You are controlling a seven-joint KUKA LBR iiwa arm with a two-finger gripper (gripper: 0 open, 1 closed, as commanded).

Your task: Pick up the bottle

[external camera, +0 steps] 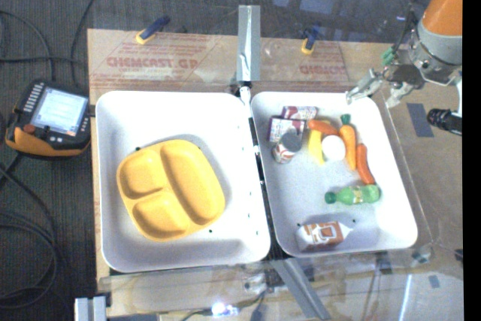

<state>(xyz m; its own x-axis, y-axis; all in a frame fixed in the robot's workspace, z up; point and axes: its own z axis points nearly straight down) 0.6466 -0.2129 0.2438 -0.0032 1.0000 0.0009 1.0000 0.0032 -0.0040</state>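
Observation:
The bottle [353,195] is small and green with a yellowish label. It lies on its side in the right bin [398,225], toward the near right, cap pointing left. My gripper [382,89] hangs over the bin's far right corner, well away from the bottle, beneath the orange band of the arm. It is open, and its fingers [361,89] have nothing between them.
Other things crowd the right bin's far half: two carrots [348,139], a white egg [333,149], a small can [284,152], a maroon box [297,114]. A brown and white packet [325,233] lies near the front. The left bin [120,109] holds a yellow divided plate [171,188].

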